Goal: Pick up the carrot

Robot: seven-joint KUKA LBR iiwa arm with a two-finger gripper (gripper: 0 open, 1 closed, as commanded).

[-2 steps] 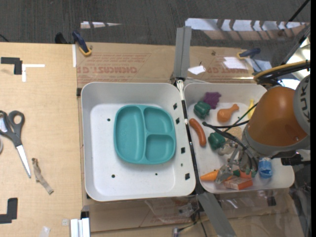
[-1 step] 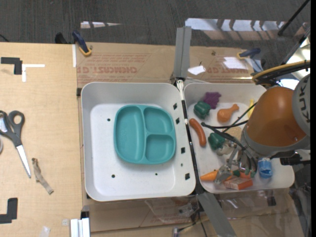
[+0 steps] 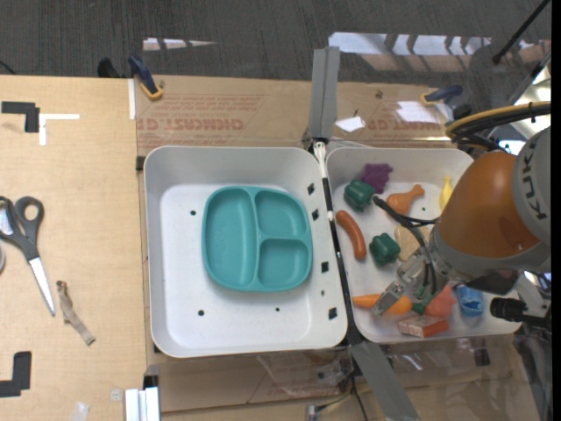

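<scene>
The carrot [image 3: 375, 303] is a small orange piece lying near the front edge of the right bin [image 3: 456, 158], its thin tip pointing left. My gripper [image 3: 408, 288] is low over the carrot's thick right end, and that end is partly hidden beneath it. The grey arm with its orange band [image 3: 486, 209] reaches in from the right and covers the bin's right half.
Around the carrot lie a red sausage [image 3: 353, 233], two green toys [image 3: 384, 248], a purple piece [image 3: 377, 175], an orange drumstick [image 3: 405, 200], a red toy [image 3: 441, 303], a blue one [image 3: 471, 301] and a brown block [image 3: 422, 326]. The left bin [image 3: 166, 235] holds a teal divided plate [image 3: 257, 238]. Scissors [image 3: 26, 239] lie far left.
</scene>
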